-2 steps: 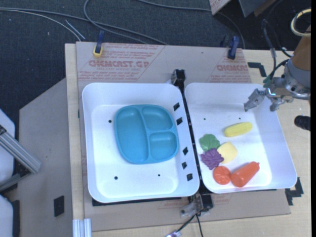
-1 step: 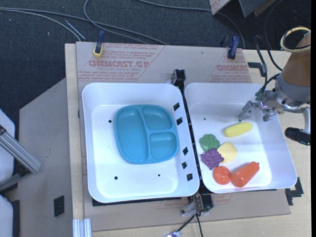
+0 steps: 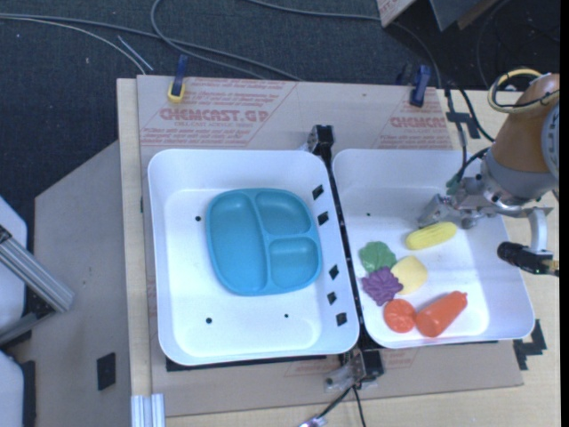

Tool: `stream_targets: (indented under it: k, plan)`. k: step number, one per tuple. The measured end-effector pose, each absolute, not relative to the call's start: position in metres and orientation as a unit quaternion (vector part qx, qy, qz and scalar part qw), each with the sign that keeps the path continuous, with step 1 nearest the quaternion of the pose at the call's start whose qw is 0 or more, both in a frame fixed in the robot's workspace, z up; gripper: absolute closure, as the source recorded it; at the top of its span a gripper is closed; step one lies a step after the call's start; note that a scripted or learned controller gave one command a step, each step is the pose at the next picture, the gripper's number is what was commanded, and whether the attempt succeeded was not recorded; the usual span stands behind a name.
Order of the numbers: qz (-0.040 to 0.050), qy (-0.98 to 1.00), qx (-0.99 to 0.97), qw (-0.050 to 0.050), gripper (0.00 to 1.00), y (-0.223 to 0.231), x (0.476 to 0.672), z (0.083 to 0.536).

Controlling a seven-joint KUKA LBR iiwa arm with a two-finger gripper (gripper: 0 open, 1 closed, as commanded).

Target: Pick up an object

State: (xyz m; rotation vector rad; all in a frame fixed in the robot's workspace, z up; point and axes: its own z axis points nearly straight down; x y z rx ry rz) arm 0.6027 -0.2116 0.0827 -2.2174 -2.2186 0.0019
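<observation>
Over the right bin (image 3: pixel 498 327), the arm (image 3: pixel 524 145) reaches in from the right edge and sets its claw (image 3: pixel 442 213) low at the bin's upper middle, just above and touching or nearly touching the yellow corn cob (image 3: pixel 431 235). Whether the claw is apart or together cannot be told at this slant; nothing is visibly held between its tips. The corn cob lies tilted on the bin floor, apart from the cluster below it: a green leafy piece (image 3: pixel 376 256), a purple piece (image 3: pixel 381 286), a pale yellow piece (image 3: pixel 410 274), a red tomato (image 3: pixel 399 315) and an orange carrot (image 3: pixel 442 313), which sit close together near the bin's front. The left bin (image 3: pixel 169 265) carries a blue divided plate (image 3: pixel 264 239); both bins rest on the surface (image 3: pixel 222 105).

Judged from this pose, the step in hand is the descent onto the corn cob. To do it well, the claw should straddle the cob across its short axis, centred along its length, and come fully to the bin floor before closing, since a rounded toy tends to squirt sideways from an off-centre pinch. Lifting straight up would avoid nudging the nearby pale yellow piece.
</observation>
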Motion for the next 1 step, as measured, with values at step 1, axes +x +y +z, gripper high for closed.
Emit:
stream_targets:
  k: [1]
  plan:
    - [-0.0007, -0.707, -0.707, 0.0, 1.0, -0.212, 0.6044, 0.0969]
